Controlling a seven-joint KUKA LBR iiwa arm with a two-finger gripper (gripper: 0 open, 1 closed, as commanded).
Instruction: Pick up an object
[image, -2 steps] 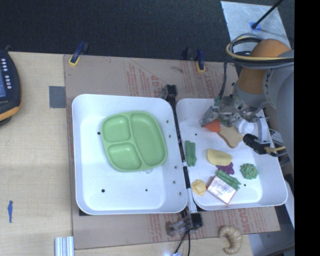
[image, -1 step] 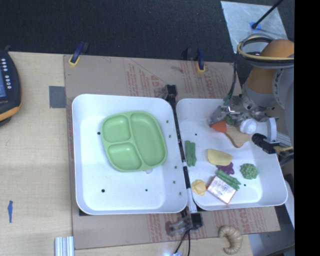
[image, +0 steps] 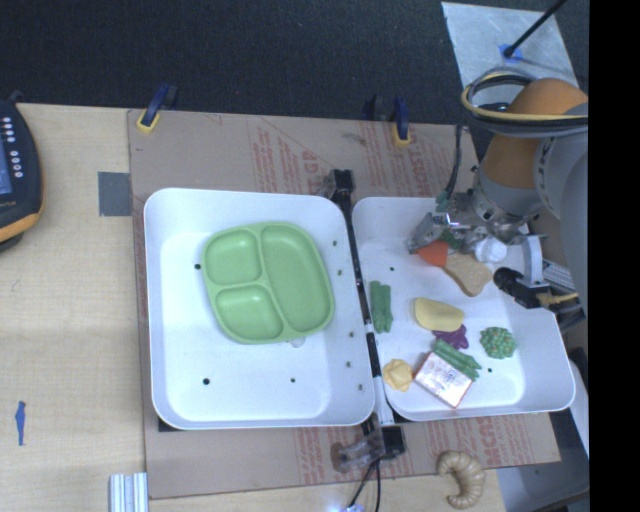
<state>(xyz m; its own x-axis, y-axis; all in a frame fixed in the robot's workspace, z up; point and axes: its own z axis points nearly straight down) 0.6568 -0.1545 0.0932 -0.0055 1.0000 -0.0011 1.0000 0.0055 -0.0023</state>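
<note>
We're looking down on a pale wooden bench (image: 70, 330) with a brown cardboard sheet (image: 240, 150) clamped over it, dark floor beyond the far edge. Two shallow white bins sit side by side on the sheet: the left bin (image: 180, 380) carries a green divided plate (image: 268, 281), the right bin (image: 540, 385) holds the toy food. The grey arm (image: 520, 150) with its orange band comes in from the right, and the claw (image: 440, 232) is down low at the far side of the right bin, right over an orange-red piece (image: 433, 255) and beside a tan bread-shaped piece (image: 467, 274) — how wide it stands, or whether it grips anything, cannot be told from here. Nearer in the bin lie a green bean pod (image: 380, 305), a yellow piece (image: 438, 313), a broccoli floret (image: 497, 342), a small yellow lump (image: 398, 374) and a pink-white packet (image: 443, 379). A croissant (image: 463, 477) sits outside on the near cardboard. A dark handheld unit (image: 15, 170) is cut off at the left edge.
</note>
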